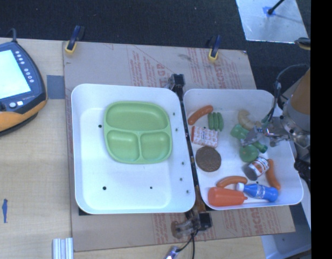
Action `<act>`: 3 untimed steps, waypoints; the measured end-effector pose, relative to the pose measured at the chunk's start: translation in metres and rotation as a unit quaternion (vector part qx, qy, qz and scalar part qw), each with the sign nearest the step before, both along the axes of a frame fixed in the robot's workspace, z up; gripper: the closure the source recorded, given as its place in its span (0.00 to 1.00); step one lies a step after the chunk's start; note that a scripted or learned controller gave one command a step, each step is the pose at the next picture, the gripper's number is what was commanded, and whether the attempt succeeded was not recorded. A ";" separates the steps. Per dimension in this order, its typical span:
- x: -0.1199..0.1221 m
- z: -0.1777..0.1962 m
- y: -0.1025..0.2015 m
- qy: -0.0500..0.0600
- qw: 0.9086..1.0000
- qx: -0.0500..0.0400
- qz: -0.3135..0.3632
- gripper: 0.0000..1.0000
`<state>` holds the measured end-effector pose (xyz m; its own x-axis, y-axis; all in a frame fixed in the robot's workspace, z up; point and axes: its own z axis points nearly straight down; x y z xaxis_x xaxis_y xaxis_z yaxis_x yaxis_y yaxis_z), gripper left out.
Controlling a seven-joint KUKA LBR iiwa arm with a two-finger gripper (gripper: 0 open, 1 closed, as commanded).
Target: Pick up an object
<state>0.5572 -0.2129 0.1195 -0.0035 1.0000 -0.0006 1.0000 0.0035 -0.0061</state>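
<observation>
- green toy pieces (247, 144) are lying in the right bin (230, 95), toward its right side, and the gripper (261, 136) is sitting right over them.
- the arm (298, 99) is reaching in from the right edge, its wrist hanging low over that cluster.
- whether the fingers are open or closed cannot be told; metal and toy are blurring together there, so nothing is showing as held.
- other candidates are lying near: a brown disc (208, 158), a red-and-white packet (205, 137), a sausage (200, 114), a blue bottle (260, 191) and a carrot-like orange piece (226, 196).
- the left bin (90, 193) is carrying a green divided plate (138, 132), well apart from the gripper.
- judging by the pose, the step in hand is the descent or the grasp itself.
- the next move is calling for a firm close on one piece, then a straight lift clear of its neighbours.
</observation>
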 end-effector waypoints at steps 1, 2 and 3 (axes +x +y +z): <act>0.008 -0.028 0.070 -0.001 1.000 0.000 0.002 0.00; 0.006 -0.028 0.070 0.000 1.000 0.001 0.000 0.00; -0.008 -0.028 0.072 0.000 1.000 0.000 0.001 0.00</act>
<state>0.5489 -0.1411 0.0914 -0.0045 1.0000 0.0002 1.0000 0.0045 -0.0060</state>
